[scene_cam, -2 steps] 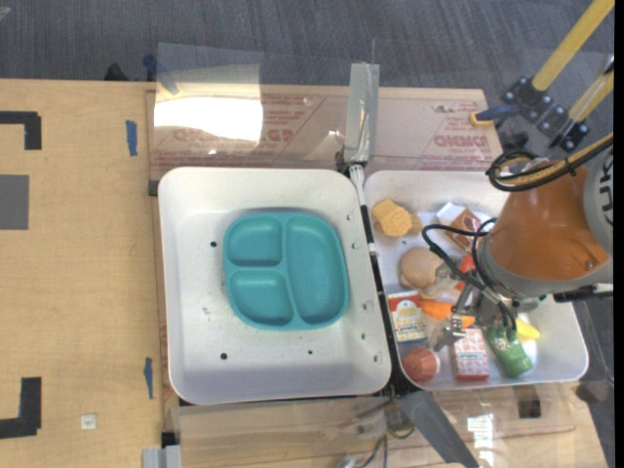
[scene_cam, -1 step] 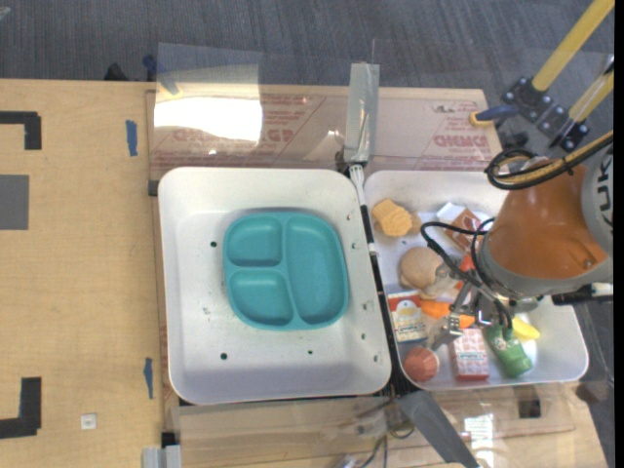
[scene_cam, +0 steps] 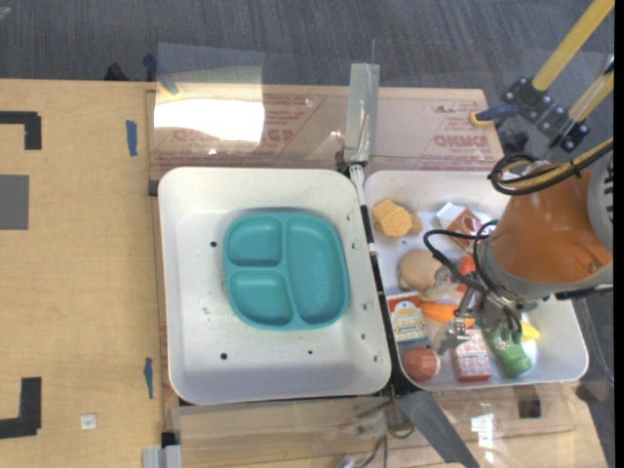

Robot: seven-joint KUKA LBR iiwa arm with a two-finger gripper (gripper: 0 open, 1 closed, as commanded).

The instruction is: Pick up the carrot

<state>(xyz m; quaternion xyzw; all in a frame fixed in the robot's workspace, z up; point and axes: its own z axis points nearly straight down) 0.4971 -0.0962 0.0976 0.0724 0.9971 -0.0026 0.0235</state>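
Observation:
The carrot (scene_cam: 438, 311), a small orange piece, lies on its side in the middle of the right bin (scene_cam: 565, 364). My gripper (scene_cam: 464, 322) hangs low over the bin, right at the carrot's right end, and partly covers it. The arm's orange band (scene_cam: 546, 232) sits just above and to the right and hides the bin floor beneath it. The carrot still rests on the bin floor among the other items.
Crowded around the carrot are a tan round bun (scene_cam: 418, 269), a yellow waffle piece (scene_cam: 393, 218), a small box (scene_cam: 406, 322), a red fruit (scene_cam: 421, 362), a red carton (scene_cam: 472, 363) and a green bottle (scene_cam: 513, 355). The left bin (scene_cam: 185, 261) holds a teal divided plate (scene_cam: 287, 269).

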